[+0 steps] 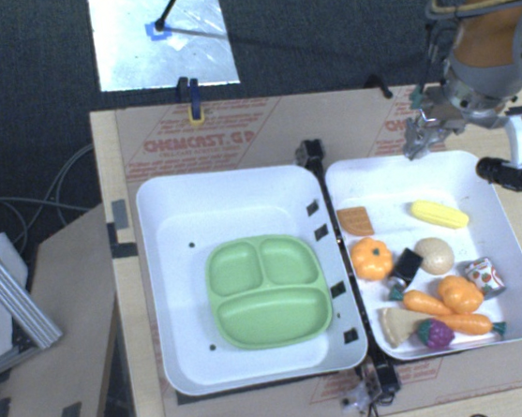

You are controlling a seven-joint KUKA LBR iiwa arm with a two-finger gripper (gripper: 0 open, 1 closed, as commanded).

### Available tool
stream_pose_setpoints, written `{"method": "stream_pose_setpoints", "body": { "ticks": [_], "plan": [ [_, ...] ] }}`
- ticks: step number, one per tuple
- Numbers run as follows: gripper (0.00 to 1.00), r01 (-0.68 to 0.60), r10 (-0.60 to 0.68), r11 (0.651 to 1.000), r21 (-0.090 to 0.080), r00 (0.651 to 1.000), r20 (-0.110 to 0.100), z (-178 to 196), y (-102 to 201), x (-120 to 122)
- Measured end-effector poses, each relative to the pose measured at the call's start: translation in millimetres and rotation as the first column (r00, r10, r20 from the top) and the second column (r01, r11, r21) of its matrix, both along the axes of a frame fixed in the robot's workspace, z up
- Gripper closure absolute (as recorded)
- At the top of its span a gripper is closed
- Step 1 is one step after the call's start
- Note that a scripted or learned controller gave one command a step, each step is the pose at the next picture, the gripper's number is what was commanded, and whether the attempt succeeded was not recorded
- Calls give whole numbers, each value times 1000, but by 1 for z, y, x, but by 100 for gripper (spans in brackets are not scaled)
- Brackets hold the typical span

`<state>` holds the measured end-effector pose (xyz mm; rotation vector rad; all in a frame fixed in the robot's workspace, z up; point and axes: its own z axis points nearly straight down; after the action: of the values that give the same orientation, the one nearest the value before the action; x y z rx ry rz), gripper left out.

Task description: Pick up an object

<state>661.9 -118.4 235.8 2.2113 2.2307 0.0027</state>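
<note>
Camera view: my pincer (pixel 418 143) hangs over far rim of right bin (pixel 506 220), nothing gripped; open or closed, cannot tell. Corn (pixel 439 214) lies near, apart from pile. Best drop straight down, straddling its narrow width.

robot lab setup for sure, plywood bench (pixel 231 121) stamped with branding, loose cables (pixel 14 200) trailing over dark carpet, aluminium framing (pixel 7 291) on the left, two white bins (pixel 230 188) clamped side by side, toy food for testing
</note>
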Motion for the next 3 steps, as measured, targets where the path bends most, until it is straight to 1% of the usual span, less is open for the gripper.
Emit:
{"method": "stream_pose_setpoints", "body": {
  "ticks": [1,2,3],
  "plan": [
    [100,0,0,1000,0,1000,-3,-15,53,-20],
    [100,0,0,1000,1,1000,-2,-7,104,-39],
    [100,7,-7,1000,0,1000,-2,-4,100,-46]
  ]
}}
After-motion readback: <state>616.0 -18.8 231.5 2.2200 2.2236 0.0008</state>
